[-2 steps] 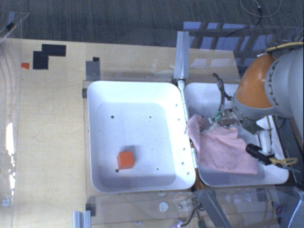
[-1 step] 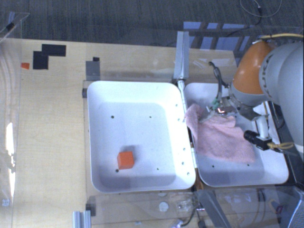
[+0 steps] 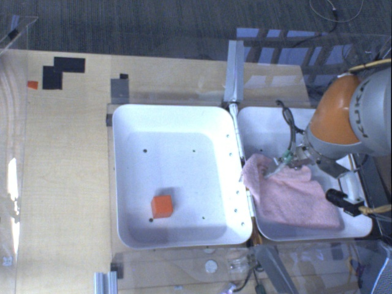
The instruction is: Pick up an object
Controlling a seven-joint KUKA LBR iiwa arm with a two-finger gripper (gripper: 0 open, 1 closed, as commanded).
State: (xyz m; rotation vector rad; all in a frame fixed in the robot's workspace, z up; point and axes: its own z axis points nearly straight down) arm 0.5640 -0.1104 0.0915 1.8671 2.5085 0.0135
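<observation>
Now I'm down in the right white bin (image 3: 269,124), two-finger gripper (image 3: 286,161) on the crumpled pink cloth (image 3: 294,198); grip state, I cannot tell. Grasp step, I reckon. Next: lift straight and check the cloth rises. Small orange block (image 3: 162,206) sits left bin (image 3: 165,118), near side.

Two white bins (image 3: 173,118) sitting side by side; one orange block (image 3: 162,206) lying in one, one pink cloth (image 3: 294,196) in the other.

No legible text, labels or numbers
</observation>
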